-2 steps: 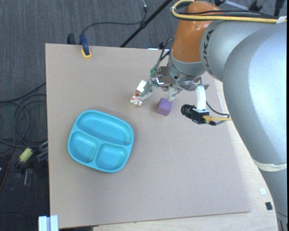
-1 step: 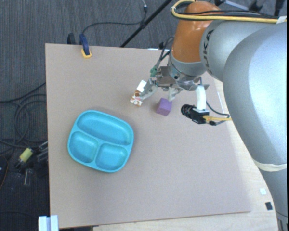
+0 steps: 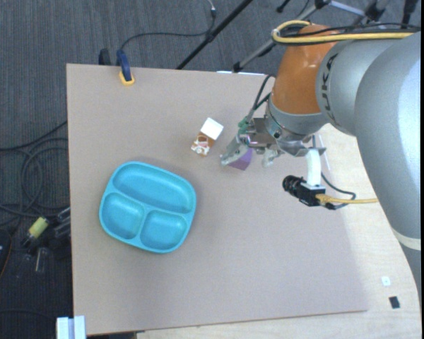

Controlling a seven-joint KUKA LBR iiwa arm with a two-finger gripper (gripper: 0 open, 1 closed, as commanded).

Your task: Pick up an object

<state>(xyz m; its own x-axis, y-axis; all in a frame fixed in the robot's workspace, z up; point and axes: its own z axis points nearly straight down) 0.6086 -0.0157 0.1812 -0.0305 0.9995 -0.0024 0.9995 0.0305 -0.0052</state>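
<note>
A small purple block [image 3: 244, 159] lies on the tan board [image 3: 268, 260], right of centre. My gripper [image 3: 251, 155] hangs over it, below the orange wrist band. The two grey fingers stand apart, one [image 3: 232, 155] left of the block and one [image 3: 270, 157] to its right. The block sits close to the left finger, and the fingers have not closed on it. A small white and brown cube [image 3: 207, 136] rests on the board a short way to the left, apart from the gripper.
A blue three-compartment tray [image 3: 191, 189] lies at the board's left middle. A black sensor with a yellow cable [image 3: 304, 189] hangs off the arm, right of the gripper. A blue and yellow clamp [image 3: 125, 70] grips the far edge. Cables lie on the floor to the left.
</note>
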